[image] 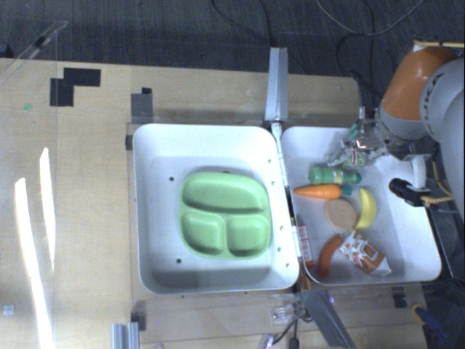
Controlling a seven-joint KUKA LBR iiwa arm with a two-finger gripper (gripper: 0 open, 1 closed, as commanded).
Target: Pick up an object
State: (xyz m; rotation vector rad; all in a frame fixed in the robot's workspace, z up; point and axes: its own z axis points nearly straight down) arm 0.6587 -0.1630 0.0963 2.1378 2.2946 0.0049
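Note:
My gripper [354,149] hangs over the far part of the right bin [414,267], just above and to the right of a green bottle [334,174] that lies on its side. An orange carrot [317,192] lies in front of the bottle. A yellow banana [368,208] and a round tan disc [340,213] sit in the bin's middle. Near the front lie a reddish sausage [328,256] and a brown-and-white packet [362,253]. Whether the gripper touches the bottle is unclear.
The left bin [156,267] holds a green divided tray [224,213]. A metal post [277,86] stands behind the ridge between the bins. The grey arm with its orange band [410,86] comes in over the right bin's far right corner.

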